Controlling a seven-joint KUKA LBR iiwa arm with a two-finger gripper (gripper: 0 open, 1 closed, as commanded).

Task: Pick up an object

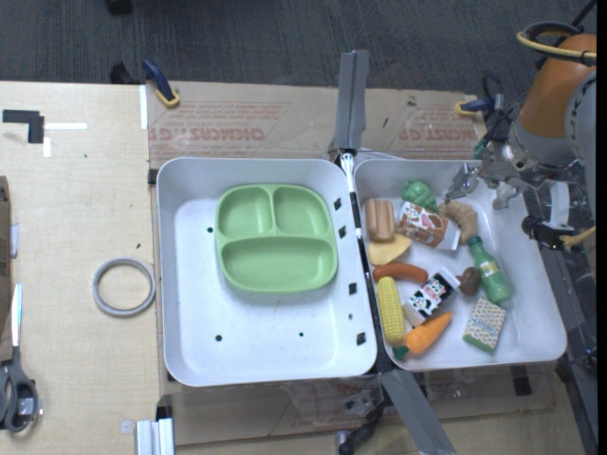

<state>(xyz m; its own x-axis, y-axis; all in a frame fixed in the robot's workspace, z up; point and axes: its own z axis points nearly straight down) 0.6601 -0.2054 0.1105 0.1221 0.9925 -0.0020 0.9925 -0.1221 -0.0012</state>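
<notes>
Toy foods (432,278) lie jumbled in the right bin (541,349): corn, carrot, bottle, hotdog.

Two bins sit side by side. The left bin (190,330) has a plate with three parts (277,238) in it, toward the back. The right bin (541,344) holds toy food: a hot dog (379,219) at the back left, corn (390,309) in front, a bottle (487,271) to the right, maybe a small box (485,325) near the front. A ring (124,285) lies left of the bins.
</notes>
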